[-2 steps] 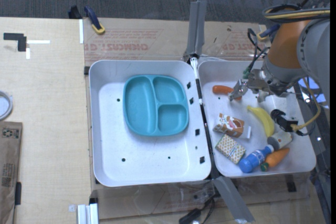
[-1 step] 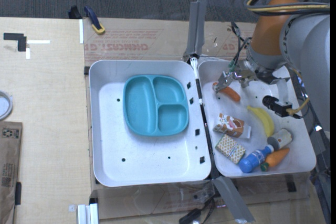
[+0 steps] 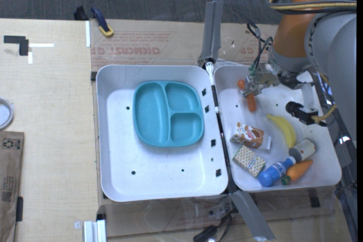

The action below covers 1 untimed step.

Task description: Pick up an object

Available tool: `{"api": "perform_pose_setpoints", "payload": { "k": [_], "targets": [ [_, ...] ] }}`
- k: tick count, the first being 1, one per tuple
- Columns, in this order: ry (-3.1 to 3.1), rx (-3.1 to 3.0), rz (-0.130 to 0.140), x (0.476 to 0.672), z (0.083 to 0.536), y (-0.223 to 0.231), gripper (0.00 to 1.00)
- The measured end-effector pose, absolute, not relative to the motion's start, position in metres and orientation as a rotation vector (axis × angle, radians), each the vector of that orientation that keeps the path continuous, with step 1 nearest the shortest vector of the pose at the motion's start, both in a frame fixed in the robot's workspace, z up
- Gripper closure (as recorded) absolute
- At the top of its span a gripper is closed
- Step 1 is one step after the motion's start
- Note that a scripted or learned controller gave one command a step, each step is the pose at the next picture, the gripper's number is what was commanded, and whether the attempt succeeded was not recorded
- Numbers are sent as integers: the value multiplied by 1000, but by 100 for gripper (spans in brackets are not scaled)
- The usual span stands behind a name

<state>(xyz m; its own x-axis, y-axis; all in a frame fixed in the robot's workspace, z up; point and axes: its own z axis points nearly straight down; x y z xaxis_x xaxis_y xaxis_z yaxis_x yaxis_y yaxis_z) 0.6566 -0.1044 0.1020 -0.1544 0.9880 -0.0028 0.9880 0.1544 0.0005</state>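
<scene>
My gripper hangs low over the far left corner of the right bin. A small orange piece lies just below it, and another bit of orange shows at its left side; whether the gripper touches either I cannot tell. Further down the same bin lie a yellow banana, a brown and white snack packet, a tan waffle-patterned block, a blue bottle, an orange carrot and a small grey and white cylinder.
The left bin holds a teal divided plate. A grey post rises at the back where the two bins meet. The arm's grey body and orange band cover the right bin's far right corner.
</scene>
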Motion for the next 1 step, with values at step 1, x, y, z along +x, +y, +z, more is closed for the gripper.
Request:
{"api": "perform_pose_setpoints", "payload": {
  "k": [1],
  "targets": [
    [2402, 2022, 1, 650, 222, -36, 100]
  ]
}}
